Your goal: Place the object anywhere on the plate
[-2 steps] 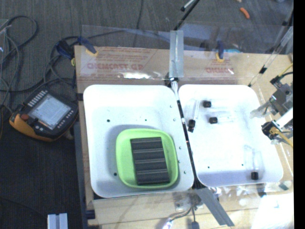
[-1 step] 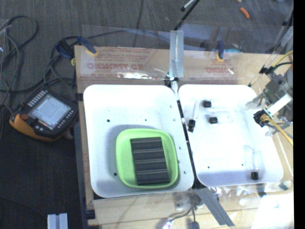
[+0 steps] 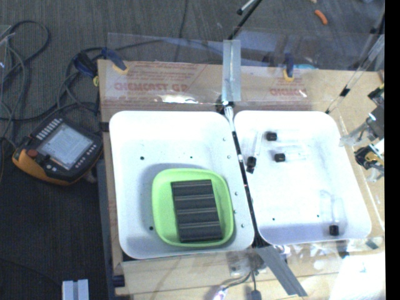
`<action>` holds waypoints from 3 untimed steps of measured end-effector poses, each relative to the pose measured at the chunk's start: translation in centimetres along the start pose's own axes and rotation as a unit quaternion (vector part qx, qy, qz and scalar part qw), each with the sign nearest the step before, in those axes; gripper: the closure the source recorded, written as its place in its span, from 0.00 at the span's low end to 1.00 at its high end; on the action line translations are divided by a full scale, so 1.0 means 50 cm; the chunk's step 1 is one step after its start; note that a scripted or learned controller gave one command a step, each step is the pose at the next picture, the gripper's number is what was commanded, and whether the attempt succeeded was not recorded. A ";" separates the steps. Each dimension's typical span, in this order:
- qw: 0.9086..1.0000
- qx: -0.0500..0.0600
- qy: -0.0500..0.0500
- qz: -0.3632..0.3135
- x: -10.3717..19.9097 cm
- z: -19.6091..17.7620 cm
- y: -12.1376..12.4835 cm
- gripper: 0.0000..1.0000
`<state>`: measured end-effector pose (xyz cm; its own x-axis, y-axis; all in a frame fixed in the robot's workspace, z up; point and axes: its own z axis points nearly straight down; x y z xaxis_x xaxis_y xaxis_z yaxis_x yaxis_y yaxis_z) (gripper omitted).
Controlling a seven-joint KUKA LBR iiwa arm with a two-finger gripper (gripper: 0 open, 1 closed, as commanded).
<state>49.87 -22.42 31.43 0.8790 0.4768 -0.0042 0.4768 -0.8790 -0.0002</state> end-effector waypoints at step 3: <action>0.999 0.000 0.000 0.049 0.021 -0.063 -0.102 0.00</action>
<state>48.39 -17.42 34.56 0.9217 0.3879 -0.0040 0.3879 -0.9217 -0.0003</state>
